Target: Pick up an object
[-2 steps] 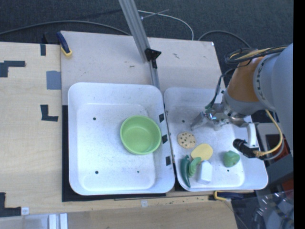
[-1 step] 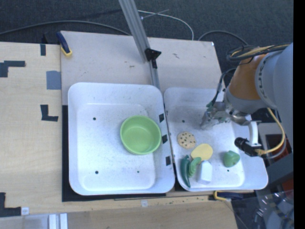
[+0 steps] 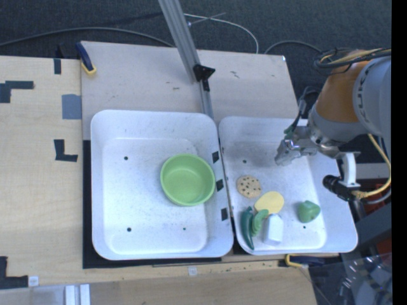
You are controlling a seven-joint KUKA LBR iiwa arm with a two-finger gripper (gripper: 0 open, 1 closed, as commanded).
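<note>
The end effector hangs over the back of the right bin, and it is too small and blurry to tell how wide it is or if it has anything. The cookie, yellow piece and green toy lie apart from it, nearer the front.

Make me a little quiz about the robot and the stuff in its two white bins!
1. True or false: the green bowl sits in the left bin.
2. Which lies nearest the cookie: A the yellow piece, B the green lump, C the bowl?
3. Fill in: the gripper hovers over the ___ bin.

Key: 1 true. 2 A. 3 right.
</note>
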